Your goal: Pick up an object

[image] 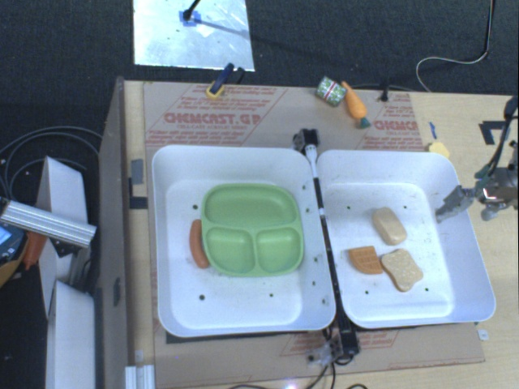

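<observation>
Lying pale and oblong in the right bin [466,294], bread roll [389,225]; hand [454,203] state unclear.

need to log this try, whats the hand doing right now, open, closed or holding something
hand: at the right bin's right edge; cannot be told whether it is open or closed, and nothing can be seen held in it.

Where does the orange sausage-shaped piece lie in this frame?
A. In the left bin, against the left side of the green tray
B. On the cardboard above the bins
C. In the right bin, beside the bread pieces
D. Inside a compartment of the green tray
A: the sausage lies on the floor of the left bin, right along the left edge of the green divided tray, outside its compartments.
</observation>
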Robot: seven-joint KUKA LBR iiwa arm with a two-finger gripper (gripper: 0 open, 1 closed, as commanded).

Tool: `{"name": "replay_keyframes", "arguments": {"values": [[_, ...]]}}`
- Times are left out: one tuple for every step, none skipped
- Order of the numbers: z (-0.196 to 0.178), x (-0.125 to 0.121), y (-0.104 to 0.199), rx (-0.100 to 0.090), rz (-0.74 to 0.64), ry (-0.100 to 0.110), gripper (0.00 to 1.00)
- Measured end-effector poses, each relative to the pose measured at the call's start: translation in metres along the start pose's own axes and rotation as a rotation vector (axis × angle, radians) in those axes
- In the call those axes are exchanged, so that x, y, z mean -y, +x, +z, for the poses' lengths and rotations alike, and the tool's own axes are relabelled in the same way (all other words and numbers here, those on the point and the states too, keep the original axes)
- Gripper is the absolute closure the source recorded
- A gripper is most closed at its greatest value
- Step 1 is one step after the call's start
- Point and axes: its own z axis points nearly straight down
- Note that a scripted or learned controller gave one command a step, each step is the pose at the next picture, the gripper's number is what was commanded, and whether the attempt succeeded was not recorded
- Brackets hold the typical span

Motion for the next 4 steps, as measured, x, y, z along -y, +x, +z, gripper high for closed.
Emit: {"name": "replay_keyframes", "arguments": {"values": [[0.094,-0.042,0.055,-0.002,-0.001,0.003,0.0],[0.2,-0.07,0.042,0.0,0.002,0.0,0.0],[0.19,-0.071,0.042,-0.001,0.001,-0.001,1.0],[0.099,-0.043,0.127,-0.002,-0.002,-0.002,1.0]]}}
